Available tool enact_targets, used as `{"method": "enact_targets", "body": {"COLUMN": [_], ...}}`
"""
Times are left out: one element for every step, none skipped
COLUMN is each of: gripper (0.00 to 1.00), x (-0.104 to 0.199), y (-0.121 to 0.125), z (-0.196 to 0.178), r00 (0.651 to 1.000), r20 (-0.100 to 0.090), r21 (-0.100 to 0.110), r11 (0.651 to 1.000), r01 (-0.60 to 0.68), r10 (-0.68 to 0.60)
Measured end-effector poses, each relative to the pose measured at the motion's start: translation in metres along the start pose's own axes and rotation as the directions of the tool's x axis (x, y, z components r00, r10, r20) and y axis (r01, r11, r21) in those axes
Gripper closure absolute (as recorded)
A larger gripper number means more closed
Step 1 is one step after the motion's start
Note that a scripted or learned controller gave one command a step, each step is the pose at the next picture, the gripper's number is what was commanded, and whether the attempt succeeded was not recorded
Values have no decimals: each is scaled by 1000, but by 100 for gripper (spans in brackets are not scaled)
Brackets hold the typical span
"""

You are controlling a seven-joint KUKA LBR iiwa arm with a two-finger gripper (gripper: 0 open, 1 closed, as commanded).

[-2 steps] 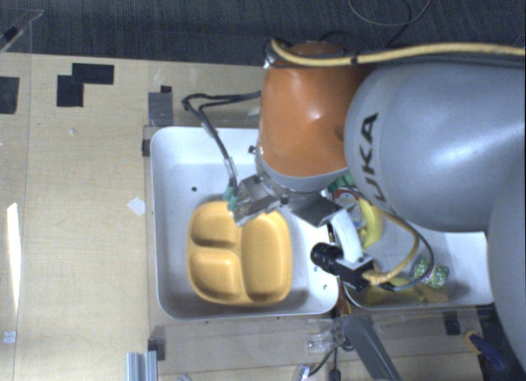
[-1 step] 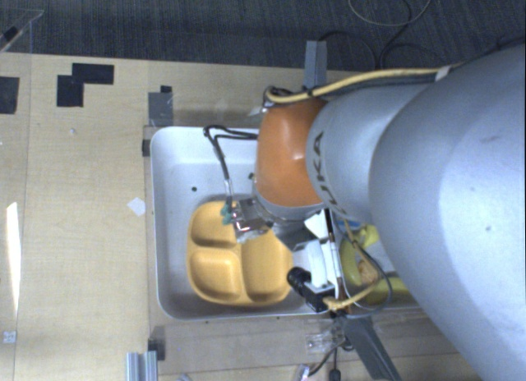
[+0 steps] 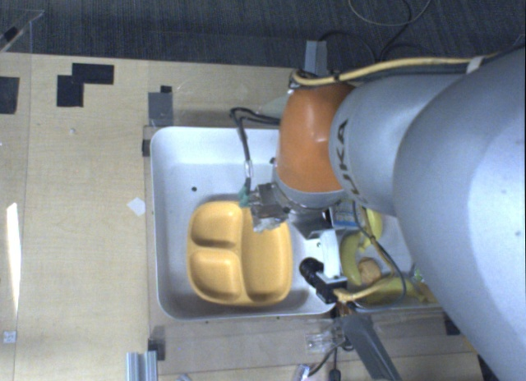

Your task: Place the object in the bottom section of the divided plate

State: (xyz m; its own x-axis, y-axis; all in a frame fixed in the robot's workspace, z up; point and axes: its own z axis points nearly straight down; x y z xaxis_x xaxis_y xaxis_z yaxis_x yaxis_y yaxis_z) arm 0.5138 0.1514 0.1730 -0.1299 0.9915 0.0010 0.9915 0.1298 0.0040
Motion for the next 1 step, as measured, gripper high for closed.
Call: {"method": "enact_targets", "body": {"gripper": [0], "x": [0], "y": [0], "z": [0], "r00": [1000], "r20": [0], "r21": [1], "r11": [1000], "r01": [0], "r10": [0]}}
